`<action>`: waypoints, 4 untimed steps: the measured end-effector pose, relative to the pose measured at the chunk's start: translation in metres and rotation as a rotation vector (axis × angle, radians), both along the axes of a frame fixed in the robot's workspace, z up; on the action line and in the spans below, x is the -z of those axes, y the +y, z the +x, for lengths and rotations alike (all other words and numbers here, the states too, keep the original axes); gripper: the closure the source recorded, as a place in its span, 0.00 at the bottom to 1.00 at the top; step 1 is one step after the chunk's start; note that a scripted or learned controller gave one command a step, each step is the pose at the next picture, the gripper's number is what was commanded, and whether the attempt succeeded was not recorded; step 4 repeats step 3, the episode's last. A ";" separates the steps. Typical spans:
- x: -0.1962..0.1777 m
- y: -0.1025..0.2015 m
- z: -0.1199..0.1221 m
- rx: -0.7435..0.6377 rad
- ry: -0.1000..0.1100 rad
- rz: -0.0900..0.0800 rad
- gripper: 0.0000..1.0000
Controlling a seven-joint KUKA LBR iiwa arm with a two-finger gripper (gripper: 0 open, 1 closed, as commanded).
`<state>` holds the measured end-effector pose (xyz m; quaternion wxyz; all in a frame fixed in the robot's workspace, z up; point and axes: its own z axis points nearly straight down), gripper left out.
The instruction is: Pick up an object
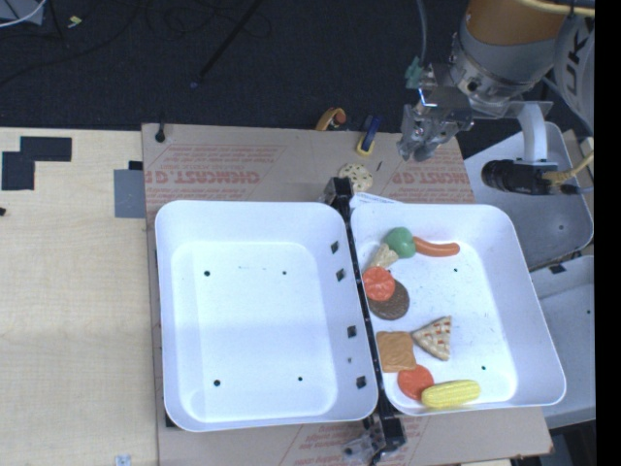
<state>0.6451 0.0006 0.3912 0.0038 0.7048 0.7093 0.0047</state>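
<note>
My gripper [423, 146] hangs above the bench behind the back edge of the right bin [505, 231], clear of everything in it, with nothing seen in its grasp. The right bin holds several toy foods: a green vegetable [400, 241] touching a red sausage [437, 249], a cream piece [383, 257], a red tomato [378, 284] resting on a brown cookie [393, 306], an orange cracker [395, 350], a pizza slice [434, 338], a red round piece [415, 381] and a yellow corn cob [449, 393].
The left bin [252, 309] lies beside the right one, joined by a black hinge strip [351, 289]. On the cardboard behind the bins are a spotted cookie [355, 176], an orange ring [332, 118] and a blue and yellow item [367, 136].
</note>
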 end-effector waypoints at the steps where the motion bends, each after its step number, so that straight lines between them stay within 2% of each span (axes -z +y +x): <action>1: -0.010 -0.067 -0.001 0.010 0.012 -0.003 1.00; 3: -0.110 0.008 -0.001 0.002 0.009 0.000 1.00; 4: -0.110 0.008 -0.001 0.002 0.009 0.000 1.00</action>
